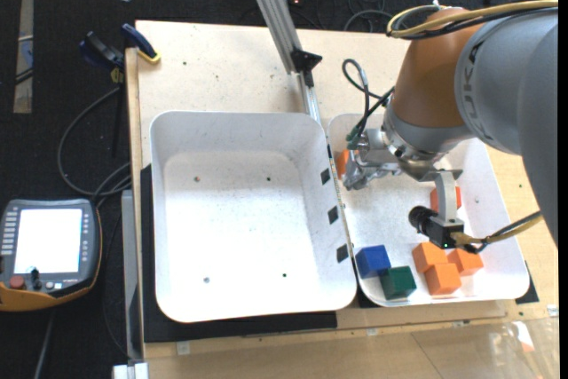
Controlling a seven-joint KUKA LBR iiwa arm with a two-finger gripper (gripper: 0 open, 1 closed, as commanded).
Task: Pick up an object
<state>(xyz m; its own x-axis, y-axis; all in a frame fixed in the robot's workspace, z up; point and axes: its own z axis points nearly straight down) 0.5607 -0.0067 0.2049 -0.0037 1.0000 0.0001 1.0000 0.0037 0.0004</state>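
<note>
The big grey arm (479, 75) hangs over the right bin (506, 280). Beside it sits the left bin (240, 217). The gripper (357, 173) hovers low near the right bin's left wall, and how wide it's parted I can't tell. Orange blocks (441, 269), a blue cube (373, 259) and a green cube (398, 281) cluster at the near edge.

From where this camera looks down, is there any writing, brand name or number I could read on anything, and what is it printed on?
"KUKA": partly visible grey lettering, running vertically on the grey arm, beside its orange band; the letters are cut off and only guessed from shape.
Handheld control pad on the floor at left: bright screen and buttons, too small and washed out to read.
Blocks and white bins: no markings seen.
</note>
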